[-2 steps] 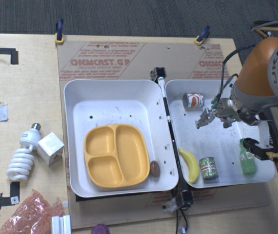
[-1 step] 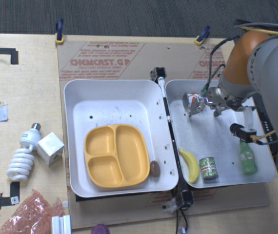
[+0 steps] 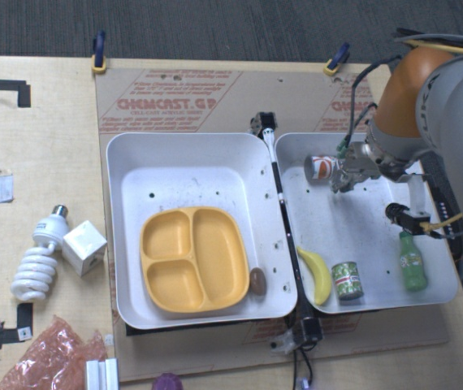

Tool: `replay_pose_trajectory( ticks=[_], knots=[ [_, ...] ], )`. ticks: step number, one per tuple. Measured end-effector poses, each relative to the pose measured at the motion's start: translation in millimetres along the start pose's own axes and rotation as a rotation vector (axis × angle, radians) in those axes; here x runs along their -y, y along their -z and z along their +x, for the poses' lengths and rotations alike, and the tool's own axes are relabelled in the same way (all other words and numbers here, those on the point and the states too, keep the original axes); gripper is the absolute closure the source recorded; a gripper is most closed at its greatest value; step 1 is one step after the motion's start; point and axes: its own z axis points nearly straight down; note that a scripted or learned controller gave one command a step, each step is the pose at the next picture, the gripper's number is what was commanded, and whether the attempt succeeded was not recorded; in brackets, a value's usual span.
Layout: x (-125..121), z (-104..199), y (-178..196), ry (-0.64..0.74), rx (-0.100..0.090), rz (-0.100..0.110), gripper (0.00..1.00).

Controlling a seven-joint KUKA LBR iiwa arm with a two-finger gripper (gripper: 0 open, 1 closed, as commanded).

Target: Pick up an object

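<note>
Red-and-white can [image 3: 321, 167] lies on its side in the right bin [image 3: 378, 299], near that bin's far left corner, close to the far wall and a little off the left wall. The tool [image 3: 342, 179] is just beside the can's right end. From the camera view I cannot tell whether the tool is open or closed, nor whether it grips the red-and-white can. The arm [image 3: 426, 96] comes in over the bin's far right corner and covers that stretch of rim.

The middle of the right bin's floor lies bare, leaving open room between the can and the things along the near edge. There a banana [image 3: 316, 275] lies along the left wall by the near left corner, and a green-labelled can [image 3: 346, 281] stands upright just beside it. A green bottle [image 3: 413, 262] lies toward the near right corner, close to the right wall and well apart from the green-labelled can.

The left bin [image 3: 126, 161] holds a yellow divided plate [image 3: 192, 258] set toward its near edge. A small brown object [image 3: 257, 280] sits just beside the plate's right rim, near the near right corner. The far half of this bin's floor is bare.

On the surface [image 3: 20, 177], beyond the left bin's left wall, a spiral light bulb [image 3: 38, 257] lies just beside a white cube [image 3: 84, 246]. A red mesh bag [image 3: 57, 349] lies at the surface's near edge, toward its near left corner.
</note>
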Motion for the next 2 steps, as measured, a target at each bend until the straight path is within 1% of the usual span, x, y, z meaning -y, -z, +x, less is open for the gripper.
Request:
replay_pose_trajectory(
  ticks=[1, 2],
  knots=[
    [1.3, -93.0, 4.7, -0.004, -0.001, 0.000, 1.00],
    [8.2, -94.9, -9.8, -0.004, -0.002, 0.000, 1.00]
  ],
)
